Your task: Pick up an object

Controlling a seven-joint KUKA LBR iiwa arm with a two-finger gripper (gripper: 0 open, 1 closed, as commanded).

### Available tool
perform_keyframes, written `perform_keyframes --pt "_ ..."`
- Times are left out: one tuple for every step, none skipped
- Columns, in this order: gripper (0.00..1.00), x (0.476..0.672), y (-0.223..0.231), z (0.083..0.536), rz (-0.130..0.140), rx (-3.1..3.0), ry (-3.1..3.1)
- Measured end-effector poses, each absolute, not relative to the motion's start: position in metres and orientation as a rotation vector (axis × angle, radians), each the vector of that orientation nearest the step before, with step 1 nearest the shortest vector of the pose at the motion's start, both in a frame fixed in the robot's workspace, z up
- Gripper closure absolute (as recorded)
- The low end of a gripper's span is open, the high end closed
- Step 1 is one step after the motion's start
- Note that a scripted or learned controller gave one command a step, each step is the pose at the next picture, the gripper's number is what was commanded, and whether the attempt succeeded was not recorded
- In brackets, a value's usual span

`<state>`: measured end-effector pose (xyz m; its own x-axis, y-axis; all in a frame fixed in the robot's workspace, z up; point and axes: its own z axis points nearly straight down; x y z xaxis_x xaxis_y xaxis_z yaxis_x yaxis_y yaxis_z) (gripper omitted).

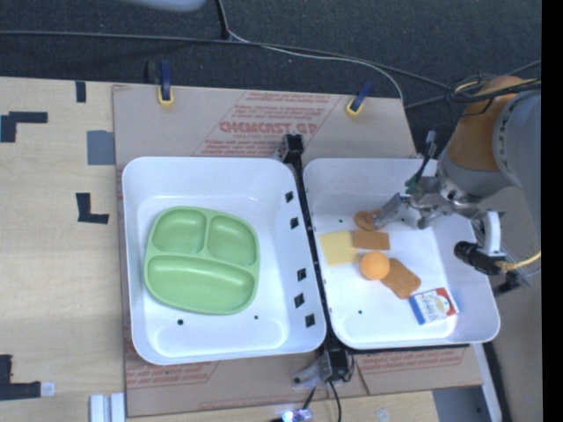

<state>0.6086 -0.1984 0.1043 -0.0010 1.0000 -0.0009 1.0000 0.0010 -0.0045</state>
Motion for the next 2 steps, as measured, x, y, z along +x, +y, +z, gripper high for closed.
perform_keyframes --pt "0.00 0.612 -0.198 0.089 -0.008 -2.226 -2.227" --pt "1.00 0.615 -0.196 0.102 -0.017 -2.225 -2.234"
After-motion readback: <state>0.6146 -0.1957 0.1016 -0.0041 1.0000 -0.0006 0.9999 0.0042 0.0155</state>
